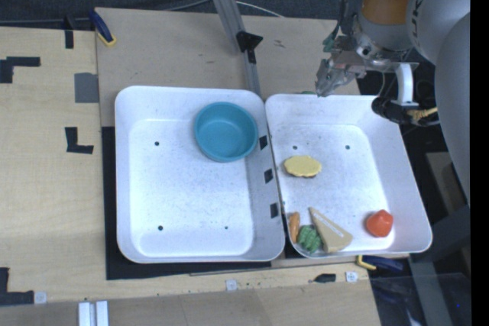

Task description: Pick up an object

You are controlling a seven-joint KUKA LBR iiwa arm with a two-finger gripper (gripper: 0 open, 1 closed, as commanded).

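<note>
Above the right bin's [397, 164] far rim, the end effector [328, 85] hangs nearly closed, with nothing visible between its fingertips.

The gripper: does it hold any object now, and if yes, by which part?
Nothing is held. The gripper hangs above the far rim of the right bin, with no object between its fingers.

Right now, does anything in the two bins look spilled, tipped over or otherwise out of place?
Nothing looks spilled or damaged. The blue bowl sits upright in the left bin. In the right bin, the yellow cookie lies flat, the tomato sits near the front right, and the carrot, green vegetable and wedge crowd the front left corner.
</note>
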